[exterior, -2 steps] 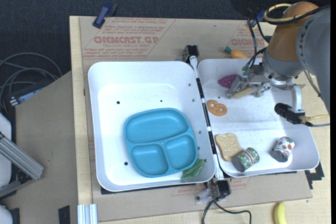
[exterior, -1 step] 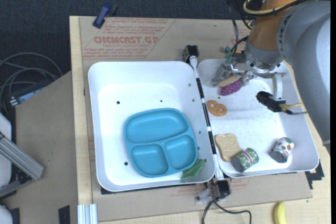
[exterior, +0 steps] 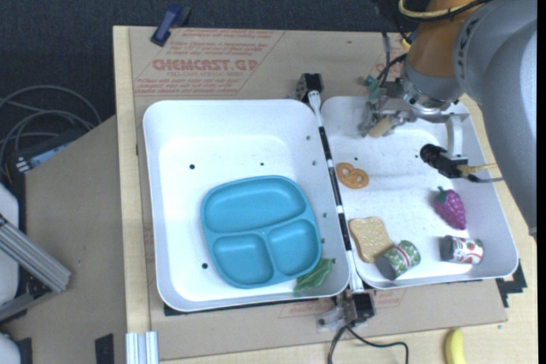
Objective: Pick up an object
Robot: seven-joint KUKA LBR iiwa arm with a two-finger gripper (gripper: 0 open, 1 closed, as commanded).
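Pretzel [exterior: 351,176] lies in the right bin [exterior: 503,256]; my gripper [exterior: 380,122] hovers beyond it, grip state I can't tell.

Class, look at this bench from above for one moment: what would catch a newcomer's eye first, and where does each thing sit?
The big blue divided plate stands out first, lying in the left bin. Next comes the grey arm with its orange band, reaching from the right, its gripper low over the far end of the right bin. Small toy foods dot that bin: a pretzel, purple grapes and a toast slice.
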